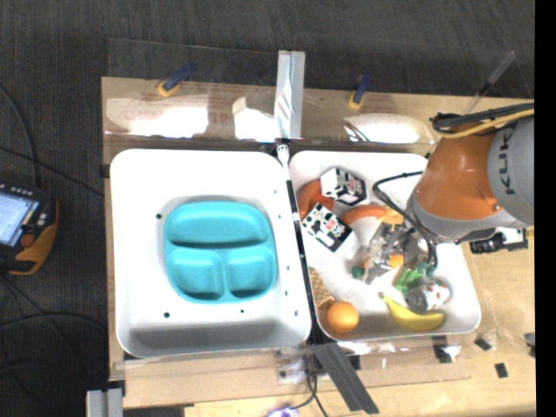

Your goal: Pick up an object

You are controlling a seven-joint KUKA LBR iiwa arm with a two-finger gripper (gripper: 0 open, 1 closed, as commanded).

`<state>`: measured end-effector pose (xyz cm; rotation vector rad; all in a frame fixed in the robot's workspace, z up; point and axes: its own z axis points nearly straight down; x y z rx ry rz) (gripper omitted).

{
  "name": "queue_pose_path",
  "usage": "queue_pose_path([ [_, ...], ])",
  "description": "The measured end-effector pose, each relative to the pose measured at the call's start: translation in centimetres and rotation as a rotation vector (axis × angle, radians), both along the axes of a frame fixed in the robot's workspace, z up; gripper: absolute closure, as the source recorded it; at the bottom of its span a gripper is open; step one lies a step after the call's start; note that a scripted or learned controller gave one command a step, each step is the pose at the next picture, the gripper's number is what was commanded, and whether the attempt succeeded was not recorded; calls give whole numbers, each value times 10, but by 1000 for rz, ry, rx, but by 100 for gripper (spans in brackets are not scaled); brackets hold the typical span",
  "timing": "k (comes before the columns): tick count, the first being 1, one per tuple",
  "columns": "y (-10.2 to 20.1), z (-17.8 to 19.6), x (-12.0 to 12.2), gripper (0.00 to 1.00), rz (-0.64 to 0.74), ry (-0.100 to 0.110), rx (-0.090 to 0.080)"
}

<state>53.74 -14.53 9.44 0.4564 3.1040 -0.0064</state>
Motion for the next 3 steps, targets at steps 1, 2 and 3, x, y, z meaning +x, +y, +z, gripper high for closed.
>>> queue_pose_path([
  [1,26,7,90,100,-195,8,4],
  [2,4,3,118,100,-290,30,21],
  [3,25,-6,88,100,-594,-7,8],
])
